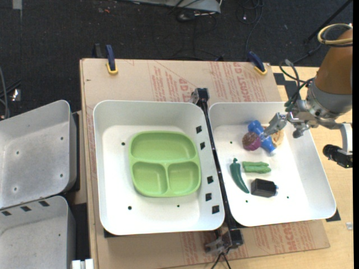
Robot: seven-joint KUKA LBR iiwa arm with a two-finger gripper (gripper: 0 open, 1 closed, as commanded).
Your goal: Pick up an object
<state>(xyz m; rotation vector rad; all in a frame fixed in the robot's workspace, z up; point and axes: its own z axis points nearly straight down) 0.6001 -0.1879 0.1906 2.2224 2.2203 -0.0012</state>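
Observation:
The right bin holds a blue toy, a purple round piece, a light green pod, a dark green pepper and a black block. My gripper hangs at the bin's upper right, its fingers pointing left and down, just right of the blue toy. Nothing shows between its fingers.
The left bin bears a green divided tray. A black divider with clamps runs between the bins. Grey trays lie off the bench to the left. The arm's wrist looms over the right bin's far right corner.

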